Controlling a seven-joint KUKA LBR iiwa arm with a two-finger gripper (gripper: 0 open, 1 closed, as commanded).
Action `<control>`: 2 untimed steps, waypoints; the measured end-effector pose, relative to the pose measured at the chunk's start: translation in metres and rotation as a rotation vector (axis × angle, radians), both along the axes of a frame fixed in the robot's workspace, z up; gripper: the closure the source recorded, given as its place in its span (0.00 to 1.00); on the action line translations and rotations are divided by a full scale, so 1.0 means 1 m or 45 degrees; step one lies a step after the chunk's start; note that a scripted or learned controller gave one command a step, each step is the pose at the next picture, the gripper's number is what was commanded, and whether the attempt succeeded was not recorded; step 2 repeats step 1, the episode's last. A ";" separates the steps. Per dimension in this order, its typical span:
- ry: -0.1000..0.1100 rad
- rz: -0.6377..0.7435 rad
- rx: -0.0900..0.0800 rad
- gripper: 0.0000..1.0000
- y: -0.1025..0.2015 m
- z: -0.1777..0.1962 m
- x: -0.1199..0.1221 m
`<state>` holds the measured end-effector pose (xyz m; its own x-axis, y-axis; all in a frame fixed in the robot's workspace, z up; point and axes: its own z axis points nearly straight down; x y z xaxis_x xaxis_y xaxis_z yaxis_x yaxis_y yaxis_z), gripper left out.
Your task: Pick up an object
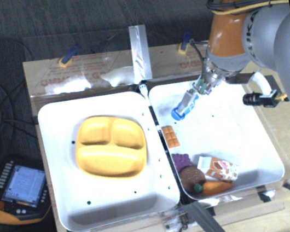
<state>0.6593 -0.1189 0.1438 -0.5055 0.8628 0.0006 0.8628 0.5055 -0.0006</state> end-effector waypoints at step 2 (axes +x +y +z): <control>-0.020 0.388 -0.008 0.00 0.008 -0.052 -0.024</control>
